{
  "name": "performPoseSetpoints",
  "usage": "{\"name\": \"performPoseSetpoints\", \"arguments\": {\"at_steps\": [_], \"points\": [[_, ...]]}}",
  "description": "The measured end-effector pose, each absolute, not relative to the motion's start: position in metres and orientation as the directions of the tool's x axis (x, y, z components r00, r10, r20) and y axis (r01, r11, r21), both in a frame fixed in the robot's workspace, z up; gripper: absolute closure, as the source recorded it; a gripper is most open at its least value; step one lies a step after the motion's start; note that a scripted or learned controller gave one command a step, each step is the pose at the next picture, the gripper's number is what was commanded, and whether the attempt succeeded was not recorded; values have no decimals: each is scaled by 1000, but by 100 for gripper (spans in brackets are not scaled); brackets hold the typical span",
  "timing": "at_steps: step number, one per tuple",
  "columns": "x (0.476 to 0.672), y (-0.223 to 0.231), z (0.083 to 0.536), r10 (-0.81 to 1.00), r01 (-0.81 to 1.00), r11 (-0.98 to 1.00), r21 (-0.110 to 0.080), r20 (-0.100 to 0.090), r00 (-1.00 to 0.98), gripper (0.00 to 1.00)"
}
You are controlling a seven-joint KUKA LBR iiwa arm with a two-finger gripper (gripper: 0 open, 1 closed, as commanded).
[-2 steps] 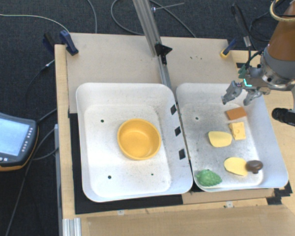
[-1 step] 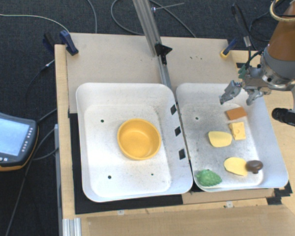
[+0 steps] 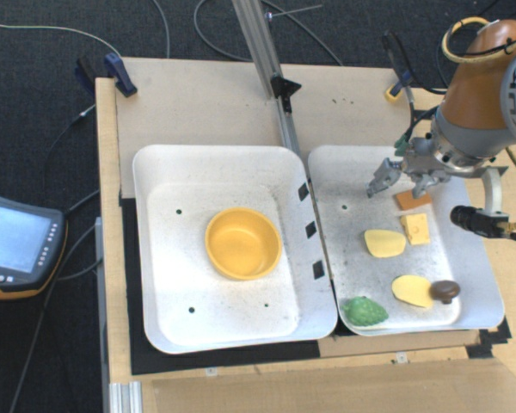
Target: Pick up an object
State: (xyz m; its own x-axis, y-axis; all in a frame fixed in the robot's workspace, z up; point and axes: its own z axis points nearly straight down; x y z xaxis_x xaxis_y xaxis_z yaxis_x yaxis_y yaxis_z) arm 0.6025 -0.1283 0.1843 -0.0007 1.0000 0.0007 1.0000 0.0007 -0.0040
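While the arm is reaching in from the right, the left bin is holding one yellow bowl. The right bin is carrying a yellow oval piece, yellow block, orange block, another yellow piece touching a brown one, and a green lump. The gripper is hovering just beside the orange block, fingers spread, gripping nothing. The tabletop is sitting on dark carpet, with cables and a pendant lying to the left.
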Motion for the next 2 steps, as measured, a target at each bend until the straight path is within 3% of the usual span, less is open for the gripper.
{"name": "performPoseSetpoints", "arguments": {"at_steps": [2], "points": [[592, -128, 94, 1000, 1000, 0, -4, 1, 0, 0]]}}
